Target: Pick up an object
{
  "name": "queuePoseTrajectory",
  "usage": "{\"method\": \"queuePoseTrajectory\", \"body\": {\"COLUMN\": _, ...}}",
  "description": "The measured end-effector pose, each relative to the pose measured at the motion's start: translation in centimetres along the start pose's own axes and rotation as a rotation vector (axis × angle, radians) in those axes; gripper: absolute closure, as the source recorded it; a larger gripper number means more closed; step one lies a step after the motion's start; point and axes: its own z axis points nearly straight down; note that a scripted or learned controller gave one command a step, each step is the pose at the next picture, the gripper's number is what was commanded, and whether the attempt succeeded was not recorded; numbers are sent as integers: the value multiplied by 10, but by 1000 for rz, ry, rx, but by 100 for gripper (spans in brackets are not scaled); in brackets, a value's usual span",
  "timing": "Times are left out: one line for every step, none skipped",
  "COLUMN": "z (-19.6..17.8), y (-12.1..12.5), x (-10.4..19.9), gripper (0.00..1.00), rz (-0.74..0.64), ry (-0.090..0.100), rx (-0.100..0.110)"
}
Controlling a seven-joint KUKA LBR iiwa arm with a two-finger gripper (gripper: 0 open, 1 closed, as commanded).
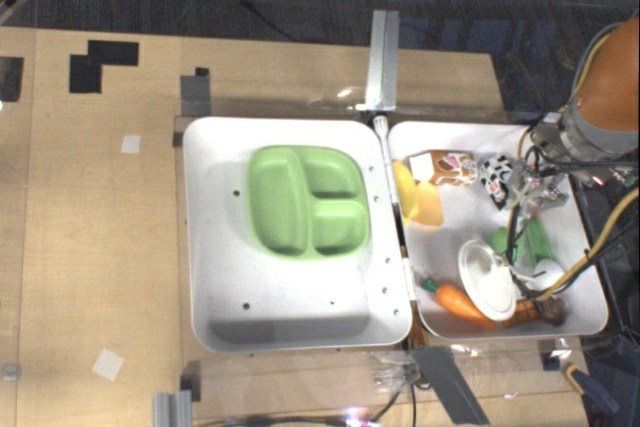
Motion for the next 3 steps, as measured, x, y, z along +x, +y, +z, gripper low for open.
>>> {"method": "queuePoseTrajectory", "body": {"z": -22, "y": 55, "x": 57, "gripper": 100, "rz": -299, "ry": -7, "rx": 23}}
{"method": "queuePoseTrajectory", "body": {"z": -116, "y": 93, "x": 2, "gripper": 100, "rz": -280, "ry": -2, "rx": 4}}
{"method": "queuePoseTrajectory", "body": {"z": -38, "y": 127, "x": 44, "gripper": 100, "rz": -502, "ry": -1, "rx": -1}}
